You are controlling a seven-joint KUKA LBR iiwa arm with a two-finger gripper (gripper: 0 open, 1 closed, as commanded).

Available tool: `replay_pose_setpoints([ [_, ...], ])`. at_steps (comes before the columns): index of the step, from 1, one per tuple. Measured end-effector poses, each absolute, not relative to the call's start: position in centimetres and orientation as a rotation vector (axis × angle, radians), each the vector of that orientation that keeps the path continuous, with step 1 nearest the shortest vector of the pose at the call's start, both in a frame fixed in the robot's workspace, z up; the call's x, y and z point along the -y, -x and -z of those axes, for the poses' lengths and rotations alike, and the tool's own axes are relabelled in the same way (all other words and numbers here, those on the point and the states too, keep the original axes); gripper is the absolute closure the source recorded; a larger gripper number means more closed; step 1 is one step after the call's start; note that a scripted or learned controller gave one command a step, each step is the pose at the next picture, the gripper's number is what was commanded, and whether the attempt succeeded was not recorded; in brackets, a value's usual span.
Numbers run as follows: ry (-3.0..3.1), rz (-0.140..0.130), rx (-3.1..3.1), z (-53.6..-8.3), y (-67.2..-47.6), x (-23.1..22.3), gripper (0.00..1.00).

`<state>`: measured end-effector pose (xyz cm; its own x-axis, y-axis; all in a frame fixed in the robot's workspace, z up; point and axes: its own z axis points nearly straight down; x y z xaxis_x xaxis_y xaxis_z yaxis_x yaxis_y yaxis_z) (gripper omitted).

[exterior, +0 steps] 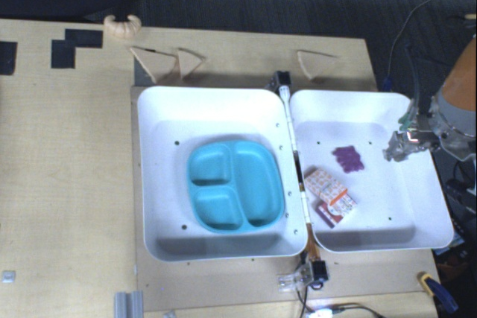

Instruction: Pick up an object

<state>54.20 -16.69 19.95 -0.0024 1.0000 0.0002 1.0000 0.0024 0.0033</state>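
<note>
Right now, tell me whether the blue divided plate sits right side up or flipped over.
Right side up. The blue divided plate lies flat in the left bin with its three compartments facing up.

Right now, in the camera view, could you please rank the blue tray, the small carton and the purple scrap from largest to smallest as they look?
1. Blue tray, easily the largest.
2. Small carton.
3. Purple scrap, smallest, though not far off the carton.

Glossy turquoise plastic tray, smooth white plastic bins, matt pale wooden bench, printed cardboard box
</note>
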Motion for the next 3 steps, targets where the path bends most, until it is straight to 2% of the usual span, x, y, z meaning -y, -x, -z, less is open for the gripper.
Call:
replay_pose_setpoints([
  [1, -2.218, -0.002, -2.222, -21.1, -50.1, 20.6, 1.0],
  [2, -2.214, -0.005, -2.227, -23.4, -53.9, 9.3, 1.0],
  [3, -2.219, 0.001, -2.223, -15.9, -52.0, 14.4, 1.0],
])
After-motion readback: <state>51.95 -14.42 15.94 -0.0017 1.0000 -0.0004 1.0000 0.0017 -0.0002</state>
